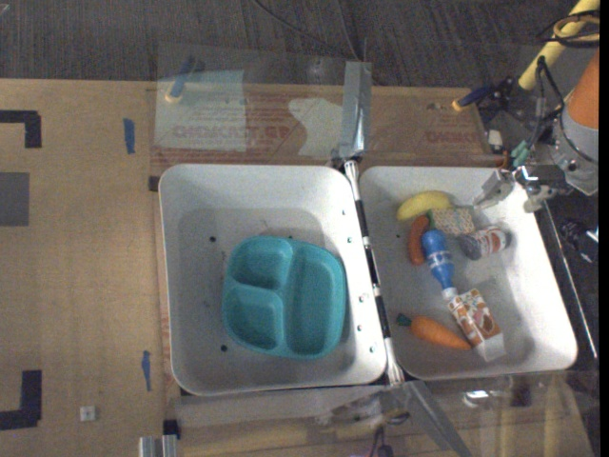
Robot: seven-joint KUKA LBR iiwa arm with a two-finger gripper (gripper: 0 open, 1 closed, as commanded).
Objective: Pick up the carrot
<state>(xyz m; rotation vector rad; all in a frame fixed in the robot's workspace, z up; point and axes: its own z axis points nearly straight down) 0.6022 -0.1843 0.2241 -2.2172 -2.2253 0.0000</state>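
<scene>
Gripper [502, 187]: finger spread unreadable, nothing seen held. Carrot [436, 330]: well below gripper, near front of right bin [561, 346], beside small carton [474, 318] with illegible print. Left bin [190, 350]: 1 teal divided tray [284, 296]. Surface: tan bench [76, 303], blue tape marks.

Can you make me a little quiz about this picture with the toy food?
1. True or false: the carrot lies in the same bin as the teal divided plate.
2. Which thing touches the banana side of the pile? A) the blue bottle B) a red cup C) a green spoon
3. Fill in: the robot's hand is over the right bin's ____ corner in the picture, far from the carrot.

Key:
1. False. The carrot is in the right bin; the plate is in the left bin.
2. A.
3. Upper right.
</scene>
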